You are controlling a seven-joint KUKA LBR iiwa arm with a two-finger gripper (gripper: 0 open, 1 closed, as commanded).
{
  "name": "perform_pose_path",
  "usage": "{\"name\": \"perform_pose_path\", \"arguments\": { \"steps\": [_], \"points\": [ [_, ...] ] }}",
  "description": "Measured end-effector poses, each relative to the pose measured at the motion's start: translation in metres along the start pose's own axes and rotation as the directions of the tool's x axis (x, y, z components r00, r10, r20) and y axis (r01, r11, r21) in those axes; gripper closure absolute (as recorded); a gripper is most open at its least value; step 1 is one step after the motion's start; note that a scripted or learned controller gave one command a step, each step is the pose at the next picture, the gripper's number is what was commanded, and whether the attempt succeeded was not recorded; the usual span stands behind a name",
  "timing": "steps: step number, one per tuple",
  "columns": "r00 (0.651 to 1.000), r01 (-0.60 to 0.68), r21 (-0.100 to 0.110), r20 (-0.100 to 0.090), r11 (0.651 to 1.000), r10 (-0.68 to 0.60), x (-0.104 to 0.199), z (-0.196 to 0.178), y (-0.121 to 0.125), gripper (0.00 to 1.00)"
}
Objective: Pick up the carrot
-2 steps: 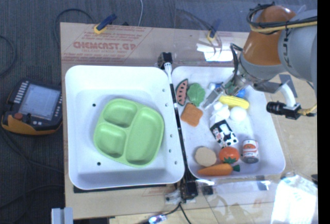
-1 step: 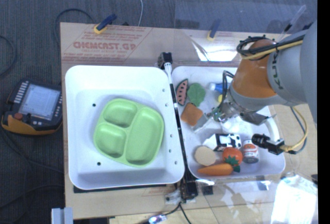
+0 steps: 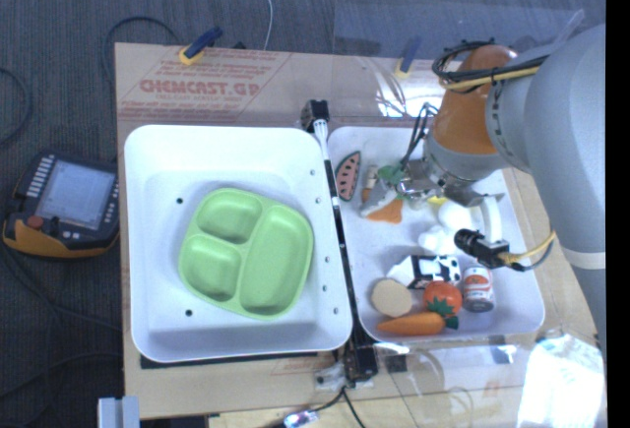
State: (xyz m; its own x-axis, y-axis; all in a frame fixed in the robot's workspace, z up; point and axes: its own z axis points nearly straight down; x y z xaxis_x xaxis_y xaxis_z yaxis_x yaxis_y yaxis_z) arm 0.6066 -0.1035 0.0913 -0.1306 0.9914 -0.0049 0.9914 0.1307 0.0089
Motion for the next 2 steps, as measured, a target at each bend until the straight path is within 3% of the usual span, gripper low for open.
{"name": "perform_pose_path", "arguments": {
  "steps": [1, 2],
  "points": [
    [1.0, 0.002, -0.005, 0.004, 1.0, -0.002, -0.001, -0.011, 0.002, 1.0],
    [1.0, 0.018, 0.001, -0.004, 1.0, -0.018, 0.091, -0.097, 0.078, 1.0]
  ]
}}
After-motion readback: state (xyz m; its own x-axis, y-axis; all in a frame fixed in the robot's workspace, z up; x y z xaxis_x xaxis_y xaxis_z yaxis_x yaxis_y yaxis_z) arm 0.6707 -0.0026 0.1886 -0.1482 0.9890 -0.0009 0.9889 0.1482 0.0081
